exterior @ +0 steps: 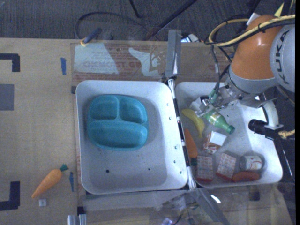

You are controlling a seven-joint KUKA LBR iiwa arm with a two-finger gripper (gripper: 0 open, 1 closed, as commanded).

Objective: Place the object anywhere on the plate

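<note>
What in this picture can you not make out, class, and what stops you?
- Gripper: the arm's wrist covers it in the camera view, so its fingers are hidden.
- Bottle: whether it is gripped or just lying in the right bin.
- Cartons: labels too small and blurred.
- Arm: cut off by the right edge.

A blue plate [117, 122] sits in a white bin [159, 172]; outside that bin's lower-left corner lies an orange, green-topped carrot [47, 182].
</note>
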